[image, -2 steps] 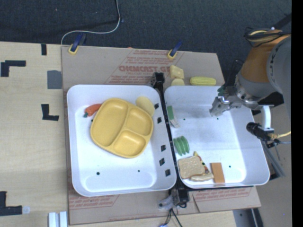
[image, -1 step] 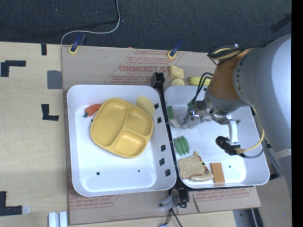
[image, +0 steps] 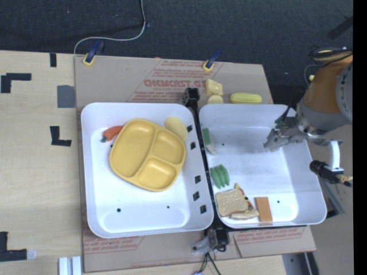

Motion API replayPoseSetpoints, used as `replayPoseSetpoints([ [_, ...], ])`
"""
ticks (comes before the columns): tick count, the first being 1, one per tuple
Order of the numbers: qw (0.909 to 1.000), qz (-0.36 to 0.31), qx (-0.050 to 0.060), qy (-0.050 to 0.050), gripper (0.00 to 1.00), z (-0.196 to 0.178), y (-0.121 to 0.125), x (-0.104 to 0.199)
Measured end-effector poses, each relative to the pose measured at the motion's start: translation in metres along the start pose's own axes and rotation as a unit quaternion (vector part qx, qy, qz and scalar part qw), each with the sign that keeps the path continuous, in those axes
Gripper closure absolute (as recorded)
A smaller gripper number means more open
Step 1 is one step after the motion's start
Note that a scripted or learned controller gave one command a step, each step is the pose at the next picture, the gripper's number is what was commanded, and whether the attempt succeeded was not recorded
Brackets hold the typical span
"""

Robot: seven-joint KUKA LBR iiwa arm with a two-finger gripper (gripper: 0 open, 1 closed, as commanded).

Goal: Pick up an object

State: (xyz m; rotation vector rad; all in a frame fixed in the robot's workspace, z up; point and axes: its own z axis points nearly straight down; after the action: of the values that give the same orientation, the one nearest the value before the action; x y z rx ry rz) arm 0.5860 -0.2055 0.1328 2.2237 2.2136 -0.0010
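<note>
The tabletop is pale wood with a sheet of printed cardboard laid across it, and the two white bins sit on that, side by side. The left bin is mostly taken up by a yellow divided plate, with an orange carrot-like piece poking out from under its far left edge and a pale yellow lump touching its far right corner. The arm comes in from the right, its gripper low over the far right part of the right bin; I cannot tell whether the fingers are open or closed, and nothing shows between them. Along that bin's near edge lie a slice of toast, a small brown block just beside it, and a ridged green piece near the divider. Behind the bins, on the cardboard, sits a corn cob.
</note>
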Motion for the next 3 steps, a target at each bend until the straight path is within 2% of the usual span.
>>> replayPoseSetpoints([
  [1,1.0000,-0.007,0.003,0.004,0.00,0.021,-0.012,0.118],
  [2,1.0000,-0.002,-0.002,-0.001,0.00,0.040,0.054,0.014],
  [3,1.0000,-0.005,0.001,0.002,0.00,0.039,0.083,0.095],
])
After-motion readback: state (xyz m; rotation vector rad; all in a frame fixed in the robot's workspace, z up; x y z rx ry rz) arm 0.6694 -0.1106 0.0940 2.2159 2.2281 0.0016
